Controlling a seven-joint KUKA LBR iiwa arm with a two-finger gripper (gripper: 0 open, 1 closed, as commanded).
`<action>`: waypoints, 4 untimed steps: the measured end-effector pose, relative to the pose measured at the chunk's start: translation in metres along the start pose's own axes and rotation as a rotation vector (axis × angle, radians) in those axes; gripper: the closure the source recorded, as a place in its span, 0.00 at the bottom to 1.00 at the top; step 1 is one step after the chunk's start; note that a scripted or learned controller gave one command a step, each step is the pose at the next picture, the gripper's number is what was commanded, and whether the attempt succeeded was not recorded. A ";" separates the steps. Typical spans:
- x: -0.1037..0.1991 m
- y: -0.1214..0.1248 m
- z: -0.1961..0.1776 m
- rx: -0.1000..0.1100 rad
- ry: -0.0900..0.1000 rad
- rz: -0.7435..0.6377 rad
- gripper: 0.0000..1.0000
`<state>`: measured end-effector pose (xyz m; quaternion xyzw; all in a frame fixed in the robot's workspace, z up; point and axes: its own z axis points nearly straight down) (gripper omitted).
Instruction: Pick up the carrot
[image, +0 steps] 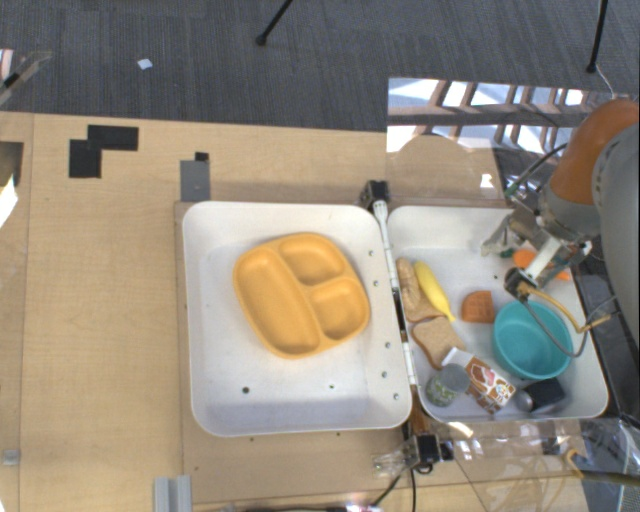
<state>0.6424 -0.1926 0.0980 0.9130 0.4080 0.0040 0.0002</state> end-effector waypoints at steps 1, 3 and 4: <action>-0.008 -0.003 0.012 0.003 -0.005 0.261 0.00; -0.064 -0.093 0.010 -0.008 -0.006 0.476 0.00; -0.006 -0.059 0.012 -0.001 -0.004 0.629 0.00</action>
